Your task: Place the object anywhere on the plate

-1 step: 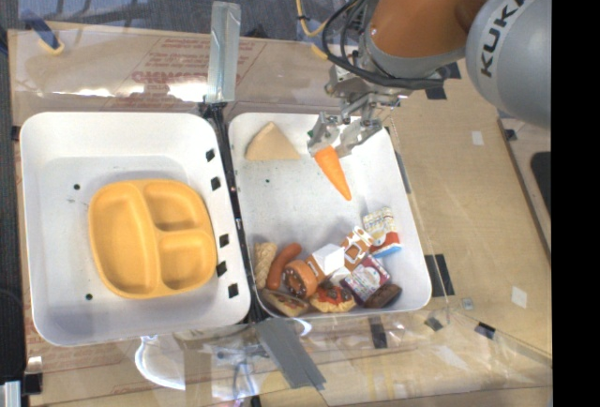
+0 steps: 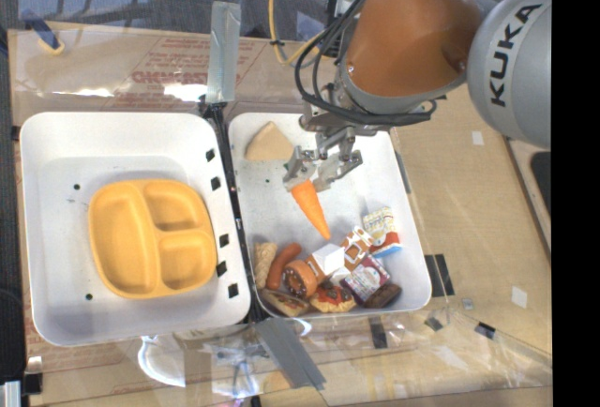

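- A cluster of small toy foods (image 2: 323, 278) lies along the near edge of the right white bin (image 2: 408, 199), nearest the camera: a reddish sausage, round brown pieces and several small printed packets, touching one another.
- An orange cone-shaped toy carrot (image 2: 310, 206) sits near the middle of the right bin, just beyond that cluster. Its long axis runs at a slant; the wide end points toward the bin's far left corner and the narrow tip toward the near right corner.
- The metal two-finger gripper (image 2: 322, 168) is at the carrot's wide end. Its fingers are slightly apart, with the carrot's top between them.
- A pale tan wedge-shaped piece (image 2: 268, 144) rests in the right bin's far left corner, apart from the carrot.
- The grey arm with an orange band (image 2: 412, 30) reaches over the right bin's far edge.
- A yellow plastic plate (image 2: 150, 236) with three compartments lies in the middle of the left white bin (image 2: 47, 161), well apart from the carrot.
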